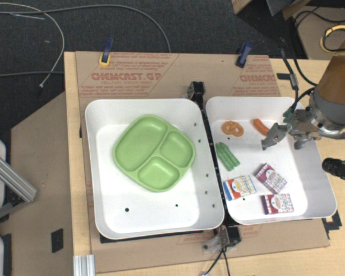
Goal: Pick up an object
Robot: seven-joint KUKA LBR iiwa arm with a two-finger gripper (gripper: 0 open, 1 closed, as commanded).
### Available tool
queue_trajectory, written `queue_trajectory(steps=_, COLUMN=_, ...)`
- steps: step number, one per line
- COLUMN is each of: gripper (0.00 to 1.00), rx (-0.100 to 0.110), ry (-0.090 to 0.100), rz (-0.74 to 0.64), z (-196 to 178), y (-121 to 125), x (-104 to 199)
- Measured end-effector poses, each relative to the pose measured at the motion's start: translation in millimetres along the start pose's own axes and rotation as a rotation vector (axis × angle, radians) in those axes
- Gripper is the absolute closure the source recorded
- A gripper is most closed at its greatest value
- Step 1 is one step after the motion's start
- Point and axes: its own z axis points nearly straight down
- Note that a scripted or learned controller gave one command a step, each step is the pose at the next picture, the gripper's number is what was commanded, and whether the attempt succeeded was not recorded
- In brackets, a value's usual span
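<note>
- End effector (283, 134) hangs over the right bin (322, 209), near its far right corner; fingers spread apart, nothing between them.
- Orange carrot-like piece (260, 125) lies just beside the left fingertip (268, 142), near the bin's far edge.
- Pretzel (232, 129) near the far left corner; green bean pods (227, 155) along the left wall.
- Three small printed packets (270, 177) toward the near edge.
- Left bin (103, 211) holds a green divided plate (154, 152), centred.

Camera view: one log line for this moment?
gripper: over right bin, near carrot, holding nothing | pretzel, green beans: untouched | green plate: left bin
</note>
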Motion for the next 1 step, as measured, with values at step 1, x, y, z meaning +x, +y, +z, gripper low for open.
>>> queue_trajectory(steps=1, gripper=0.00, rx=-0.014, ry=-0.002, rz=-0.004, z=-7.5, y=2.8, x=0.5)
